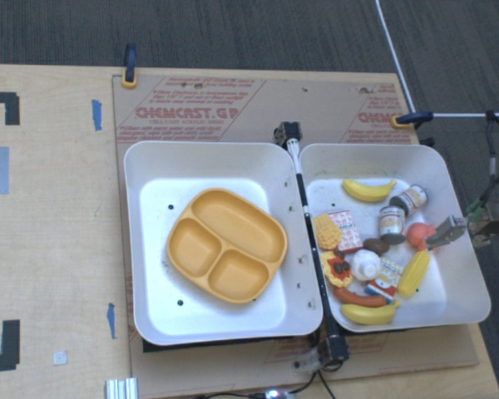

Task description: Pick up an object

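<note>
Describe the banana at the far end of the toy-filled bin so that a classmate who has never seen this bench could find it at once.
Start at the right-hand white bin, the one crowded with toy food. Look to its far end, beyond the small jars. There lies a yellow banana, on bare floor and touching nothing, unlike the second banana tucked into the pile at the near edge.

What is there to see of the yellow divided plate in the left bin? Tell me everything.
The yellow divided plate is a rounded, orange-yellow tray that looks like smooth plastic. Raised ridges split it into three compartments: one long one along the far side and two smaller ones nearer the camera. It lies flat, right way up, turned at an angle to the bin walls, about mid-floor in the left bin. Nothing rests in it, and it touches only the bin floor.
</note>
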Robot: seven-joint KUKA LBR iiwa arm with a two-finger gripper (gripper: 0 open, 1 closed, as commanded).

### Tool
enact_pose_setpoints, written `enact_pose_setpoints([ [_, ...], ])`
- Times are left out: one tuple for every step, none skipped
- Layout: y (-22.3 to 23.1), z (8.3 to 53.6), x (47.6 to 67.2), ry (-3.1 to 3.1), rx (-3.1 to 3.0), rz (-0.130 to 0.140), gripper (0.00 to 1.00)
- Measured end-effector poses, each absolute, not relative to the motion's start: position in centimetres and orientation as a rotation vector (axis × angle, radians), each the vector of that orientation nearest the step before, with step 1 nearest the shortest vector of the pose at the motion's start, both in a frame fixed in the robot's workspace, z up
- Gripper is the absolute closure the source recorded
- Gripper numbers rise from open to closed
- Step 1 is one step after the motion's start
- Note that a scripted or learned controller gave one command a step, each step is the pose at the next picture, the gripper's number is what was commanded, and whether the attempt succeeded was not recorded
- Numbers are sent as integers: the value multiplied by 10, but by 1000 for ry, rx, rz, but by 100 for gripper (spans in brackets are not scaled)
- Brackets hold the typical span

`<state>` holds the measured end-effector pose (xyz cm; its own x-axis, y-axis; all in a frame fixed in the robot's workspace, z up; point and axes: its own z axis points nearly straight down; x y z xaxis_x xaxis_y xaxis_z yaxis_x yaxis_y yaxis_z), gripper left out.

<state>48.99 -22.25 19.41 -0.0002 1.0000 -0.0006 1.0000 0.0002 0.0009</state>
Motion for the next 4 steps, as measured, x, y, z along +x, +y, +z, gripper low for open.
enact_pose_setpoints([
  [-180,96,483,2215,2217,7,0],
  [-180,107,484,2213,2215,9,100],
  [-127,189,480,2222,2219,2,100],
  [-44,221,481,2222,2218,4,100],
])
